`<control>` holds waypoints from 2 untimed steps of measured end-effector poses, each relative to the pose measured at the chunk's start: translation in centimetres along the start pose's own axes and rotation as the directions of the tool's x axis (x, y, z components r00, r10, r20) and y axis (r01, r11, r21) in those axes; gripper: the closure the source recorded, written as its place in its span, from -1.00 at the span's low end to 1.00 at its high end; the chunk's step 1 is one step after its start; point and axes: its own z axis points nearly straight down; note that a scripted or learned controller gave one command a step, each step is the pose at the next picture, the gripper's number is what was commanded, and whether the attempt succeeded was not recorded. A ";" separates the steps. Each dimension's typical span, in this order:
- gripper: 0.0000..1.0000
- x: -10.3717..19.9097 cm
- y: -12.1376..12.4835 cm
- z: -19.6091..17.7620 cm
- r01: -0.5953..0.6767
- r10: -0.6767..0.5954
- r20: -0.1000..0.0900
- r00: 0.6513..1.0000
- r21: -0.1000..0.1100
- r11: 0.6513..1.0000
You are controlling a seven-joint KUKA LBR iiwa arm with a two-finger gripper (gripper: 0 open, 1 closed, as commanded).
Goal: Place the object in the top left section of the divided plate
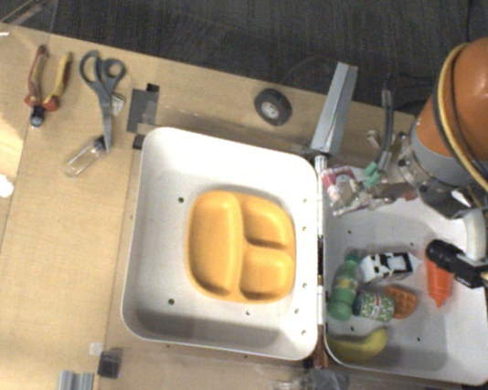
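The yellow divided plate [242, 245] lies in the middle of the left white bin [161, 222]. It has one long section on the left and two smaller ones on the right. Nothing lies on the plate. My gripper [350, 191] hangs over the far left corner of the right bin [466, 361], just right of the wall between the bins. In that bin lie a black-and-white toy car [390, 263], an orange carrot [439, 283], a small green can [375, 304], a green vegetable piece [343, 285], a waffle-like orange piece [403, 302] and a yellow banana [361, 342].
The arm's orange band [480, 85] and grey wrist loom over the right bin's far side. Scissors [104, 92], red-handled pliers [45, 82] and a tape roll [273, 106] lie on the bench behind the left bin. A metal post [336, 103] stands between the bins.
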 end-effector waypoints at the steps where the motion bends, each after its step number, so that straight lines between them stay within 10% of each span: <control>1: 1.00 7.5 -0.2 6.7 0.090 -0.090 -0.002 0.996 0.003 0.996; 2: -1.00 7.4 -0.2 6.7 0.090 -0.090 -0.001 0.996 0.002 0.996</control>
